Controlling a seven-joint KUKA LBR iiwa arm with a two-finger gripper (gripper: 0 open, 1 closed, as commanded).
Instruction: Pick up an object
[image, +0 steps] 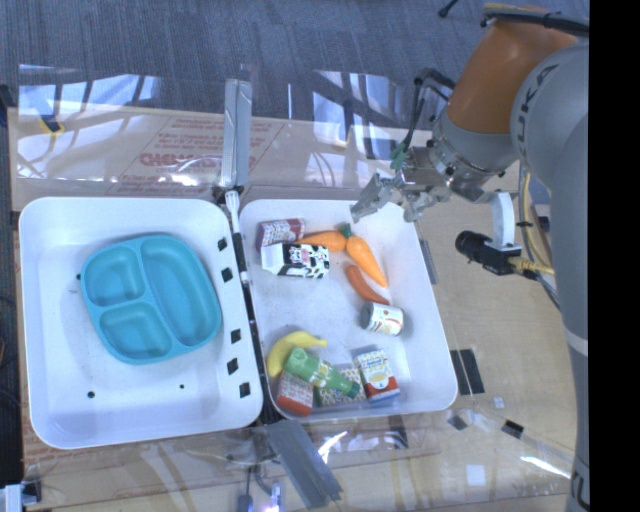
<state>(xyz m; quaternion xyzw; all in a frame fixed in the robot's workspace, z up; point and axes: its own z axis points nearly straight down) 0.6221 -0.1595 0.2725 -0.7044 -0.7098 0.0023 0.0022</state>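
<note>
The right bin (436, 340) holds several toy foods. A carrot (366, 258) lies near its back edge, with a white cow-patterned carton (297, 259) and a brown carton (280, 232) to its left. Below the carrot are an orange-red sausage (366, 286) and a small can (383, 319). At the front lie a banana (288, 350), a green bottle (320, 372) and a juice box (377, 373). My gripper (388, 206) hangs over the bin's back right edge, just above the carrot, open, with nothing between its fingers.
The left bin (40, 330) carries a blue divided plate (150, 297). A divider with black clips (238, 330) runs between the bins. The arm's grey body and orange band (500, 60) fill the upper right, with cables beside the bin.
</note>
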